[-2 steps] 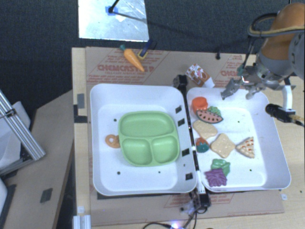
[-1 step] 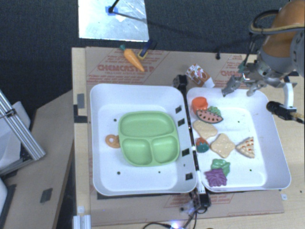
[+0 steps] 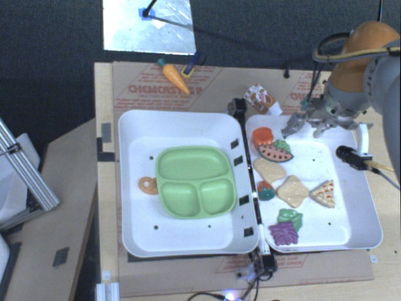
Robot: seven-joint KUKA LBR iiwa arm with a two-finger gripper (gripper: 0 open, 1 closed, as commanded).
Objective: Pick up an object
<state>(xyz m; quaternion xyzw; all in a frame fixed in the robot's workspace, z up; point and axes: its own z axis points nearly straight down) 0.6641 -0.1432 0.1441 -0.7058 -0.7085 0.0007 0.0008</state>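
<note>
Camera view. Two white bins sit side by side on the counter (image 3: 69, 187), seen from above at a slant. The left bin (image 3: 135, 127) holds a green divided plate (image 3: 194, 182) near its middle and a small orange ring (image 3: 148, 185) just beside the plate's left edge. The right bin (image 3: 354, 221) holds the toy foods that could be picked up. A red piece (image 3: 263, 135) lies at the far left corner. A watermelon slice (image 3: 276, 152) touches its near side. A pale bread slice (image 3: 269, 169) lies just below that. A small teal-and-orange piece (image 3: 265, 191) lies against the left wall. A toast (image 3: 292, 191) and a pizza slice (image 3: 324, 194) lie side by side in the middle. A green piece (image 3: 290, 217) and a purple bunch (image 3: 284, 233) lie touching near the front left corner.

The grey arm (image 3: 369, 74) reaches in from the right. Its claw (image 3: 302, 131) hangs over the far end of the right bin, just right of the red piece and the watermelon slice. The fingers (image 3: 292, 126) are spread apart with nothing between them, so the claw is released. No toy food is lifted; all lie on the bin floor.

Outside the bins, a carrot (image 3: 175, 78) lies on the board behind the left bin. A small packet (image 3: 260, 98) lies behind the right bin. A silvery sheet (image 3: 149, 17) lies farther back.
</note>
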